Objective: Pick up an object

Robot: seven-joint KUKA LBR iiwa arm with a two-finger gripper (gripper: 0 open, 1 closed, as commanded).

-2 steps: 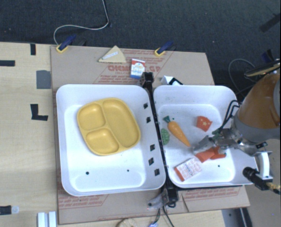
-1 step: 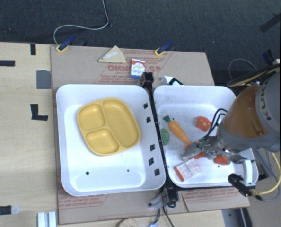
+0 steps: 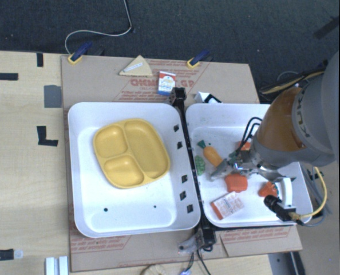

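My arm (image 3: 299,128) comes in from the right and hangs over the right bin (image 3: 216,116), its orange band above the wrist covering much of that bin's far right side. My hand (image 3: 222,169) points left, low over the bin floor, with its grey fingers (image 3: 218,171) spread a little way apart; I see nothing between them. Just past the fingertips lies a small orange, carrot-like piece (image 3: 212,154), with a green piece (image 3: 200,164) beside it nearer the divider between the bins. Directly under my hand, touching or nearly touching its lower edge, sits a red-orange lump (image 3: 236,183); I cannot tell whether a finger actually contacts it. A flat red and white packet (image 3: 228,204) lies near the front wall of this bin, and another small orange-red item (image 3: 268,189) rests to the right, next to a white and black part (image 3: 283,202) of my rig. The left bin (image 3: 81,153) holds a yellow divided plate (image 3: 131,152) with three compartments, lying flat. Beyond the bins, on the cardboard sheet (image 3: 233,76) covering the surface, stand a small red and white carton (image 3: 166,83) and a tan wedge (image 3: 137,67).
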